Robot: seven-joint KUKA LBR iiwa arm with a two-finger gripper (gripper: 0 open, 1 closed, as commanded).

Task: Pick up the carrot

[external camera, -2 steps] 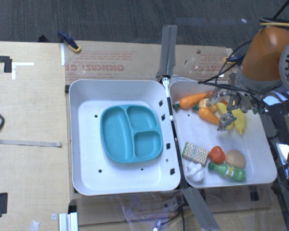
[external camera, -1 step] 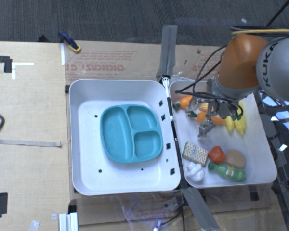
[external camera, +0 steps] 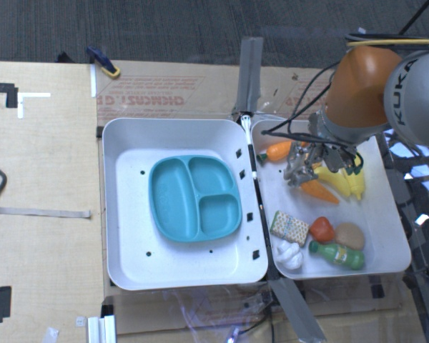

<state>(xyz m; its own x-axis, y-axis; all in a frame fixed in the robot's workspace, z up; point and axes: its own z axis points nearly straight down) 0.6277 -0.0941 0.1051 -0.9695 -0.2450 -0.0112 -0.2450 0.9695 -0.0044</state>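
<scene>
The gripper (external camera: 300,168) hangs low in the far part of the right bin (external camera: 386,259), just left of the carrot (external camera: 320,191) lying beside yellow bananas (external camera: 345,181); whether it grips anything I cannot tell. An orange fruit (external camera: 278,151) sits farther back. The left bin (external camera: 121,249) holds a blue divided plate (external camera: 196,197).

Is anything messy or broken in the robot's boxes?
Nothing looks broken or spilled. The toy food lies loosely jumbled in the right bin: the carrot beside the bananas under the gripper, a green bottle on its side. The blue plate sits neatly in the left bin.
</scene>
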